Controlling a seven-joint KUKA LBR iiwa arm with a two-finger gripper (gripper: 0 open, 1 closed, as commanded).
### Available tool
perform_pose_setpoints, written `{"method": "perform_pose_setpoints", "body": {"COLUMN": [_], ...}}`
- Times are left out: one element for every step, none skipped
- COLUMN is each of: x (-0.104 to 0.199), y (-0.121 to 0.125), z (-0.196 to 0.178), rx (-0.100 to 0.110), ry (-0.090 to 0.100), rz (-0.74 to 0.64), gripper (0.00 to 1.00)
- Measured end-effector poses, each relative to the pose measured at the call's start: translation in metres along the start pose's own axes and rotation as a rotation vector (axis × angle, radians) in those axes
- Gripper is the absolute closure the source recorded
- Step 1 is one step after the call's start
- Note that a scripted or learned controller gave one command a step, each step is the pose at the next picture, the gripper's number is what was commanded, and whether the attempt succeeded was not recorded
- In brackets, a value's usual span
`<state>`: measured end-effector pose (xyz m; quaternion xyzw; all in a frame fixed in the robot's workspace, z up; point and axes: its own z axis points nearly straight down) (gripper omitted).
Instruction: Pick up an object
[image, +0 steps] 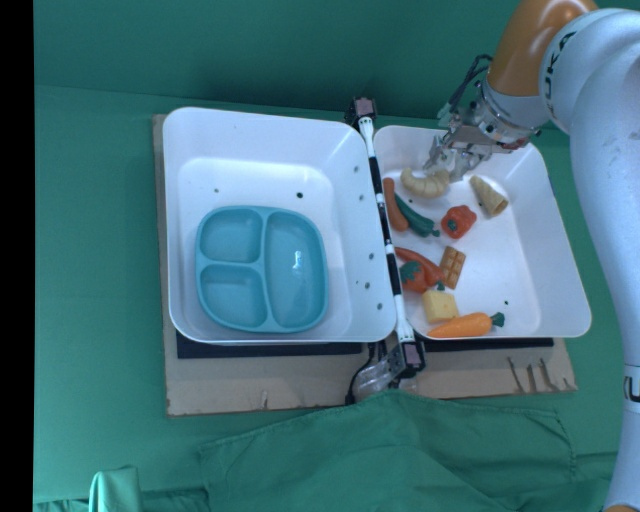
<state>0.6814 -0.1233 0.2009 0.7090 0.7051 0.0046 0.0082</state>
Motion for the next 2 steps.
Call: {"method": "perform_pose_setpoints", "body": {"x": [0.0,-0.009], "y": [-0.001,0.006], "z": [-0.067,-0.12], "rx": [0.005,0.006], "ry": [0.002,0.002], "rz": [-0.003,-0.003], "gripper": [1.0,1.0]}}
